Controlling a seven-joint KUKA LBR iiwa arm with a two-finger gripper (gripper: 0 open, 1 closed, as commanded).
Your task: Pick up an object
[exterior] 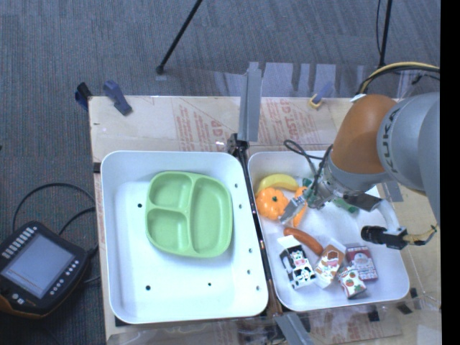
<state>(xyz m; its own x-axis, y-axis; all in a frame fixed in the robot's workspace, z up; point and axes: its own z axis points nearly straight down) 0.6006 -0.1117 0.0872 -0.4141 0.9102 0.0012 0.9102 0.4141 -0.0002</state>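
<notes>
The arm's two-finger gripper [296,208] hangs low in the right white bin [392,225], just right of the round orange plastic fruit [272,203]. Whether it grips, I cannot tell. The left white bin [122,264] holds a green divided plate [190,213].

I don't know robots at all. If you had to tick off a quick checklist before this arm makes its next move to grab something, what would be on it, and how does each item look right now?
1. Gripper is over the bin with the toys: ok, it hangs low in the right bin.
2. A target lies close: ok, the orange fruit and the banana sit right beside it.
3. Something is already held: cannot tell, the wrist hides the fingertips.
4. Neighbours may get bumped: not ok, the sausage and the cow-print carton crowd the same area.
5. The cable is free of the gripper: cannot tell.
6. The other bin's green divided plate is out of the way: ok.
</notes>
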